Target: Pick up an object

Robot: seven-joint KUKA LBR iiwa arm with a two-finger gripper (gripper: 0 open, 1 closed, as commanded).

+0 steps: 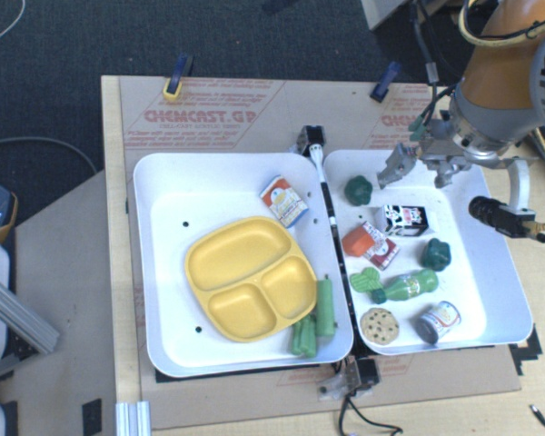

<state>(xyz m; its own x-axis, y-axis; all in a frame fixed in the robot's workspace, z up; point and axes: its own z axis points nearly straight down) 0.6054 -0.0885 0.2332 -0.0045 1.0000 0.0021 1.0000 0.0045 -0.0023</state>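
tray: glossy yellow plastic | bins: smooth white plastic

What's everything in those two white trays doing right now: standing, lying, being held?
Gripper: open, holding nothing, above right bin.
Yellow plate: flat, left bin.
Small carton: lying beside plate.
Green bottle: on its side.
Can: tipped over.
Cookie: flat.

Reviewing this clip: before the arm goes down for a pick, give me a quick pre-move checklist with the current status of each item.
1. gripper above the right bin, not the left bin: ok.
2. Nothing between its fingers yet: ok.
3. Dark green toy lies apart from its neighbours: ok.
4. Black and white carton close below the gripper, uncovered: ok.
5. Gripper aligned over one target: cannot tell.
6. Orange packet touching the green bottle: cannot tell.
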